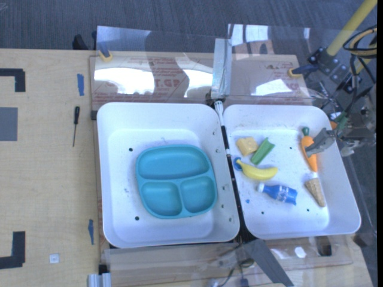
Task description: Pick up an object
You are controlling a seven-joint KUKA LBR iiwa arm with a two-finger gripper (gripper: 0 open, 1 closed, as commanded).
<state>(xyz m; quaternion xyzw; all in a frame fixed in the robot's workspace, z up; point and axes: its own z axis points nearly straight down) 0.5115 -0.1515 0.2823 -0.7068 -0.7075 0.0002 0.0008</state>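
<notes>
The claw (325, 141) hovered at the right bin's (341, 217) three o'clock edge, touching the orange carrot (309, 154); its grip could not be told. A banana (258, 172), blue bottle (279, 192) and cone (316, 191) lay nearby.

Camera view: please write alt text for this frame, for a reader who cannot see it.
The gripper sits at the right bin's right side, beside a toy carrot. That bin also holds a banana, a green piece, a blue bottle and an ice cream cone. The left bin holds a teal divided plate.
</notes>
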